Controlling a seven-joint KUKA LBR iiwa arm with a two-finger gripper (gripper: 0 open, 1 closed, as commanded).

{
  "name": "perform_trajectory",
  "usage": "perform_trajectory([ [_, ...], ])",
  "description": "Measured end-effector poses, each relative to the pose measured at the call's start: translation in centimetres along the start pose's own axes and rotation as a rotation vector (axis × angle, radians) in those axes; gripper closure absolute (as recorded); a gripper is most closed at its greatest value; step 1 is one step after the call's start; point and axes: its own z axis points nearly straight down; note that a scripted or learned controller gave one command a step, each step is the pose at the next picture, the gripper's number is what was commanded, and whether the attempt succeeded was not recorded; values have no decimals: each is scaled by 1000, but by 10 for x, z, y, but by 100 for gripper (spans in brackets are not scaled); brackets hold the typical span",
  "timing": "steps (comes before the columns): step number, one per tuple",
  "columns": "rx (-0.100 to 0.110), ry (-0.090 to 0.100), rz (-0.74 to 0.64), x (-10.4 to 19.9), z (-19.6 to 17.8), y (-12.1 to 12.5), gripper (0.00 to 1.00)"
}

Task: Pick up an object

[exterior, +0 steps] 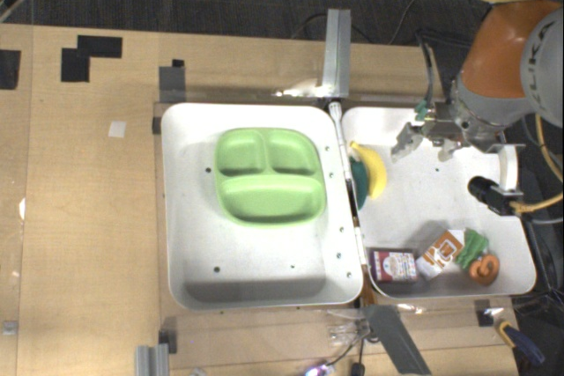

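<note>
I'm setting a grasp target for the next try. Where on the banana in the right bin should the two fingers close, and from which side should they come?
Grip the banana across the middle of its curved body, coming straight down from above. It lies flat against the right bin's left wall, beside something green, so a sideways approach is probably blocked. The gripper hangs just to its right.

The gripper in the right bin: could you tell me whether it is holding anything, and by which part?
Nothing is held: the gripper hovers with open fingers over bare floor of the right bin.
</note>
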Motion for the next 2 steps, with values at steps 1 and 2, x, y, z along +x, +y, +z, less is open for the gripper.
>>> perform_trajectory([
  [1, -3, 0, -84, -1, 93, 3, 0],
  [2, -5, 1, -84, -1, 83, 4, 100],
])
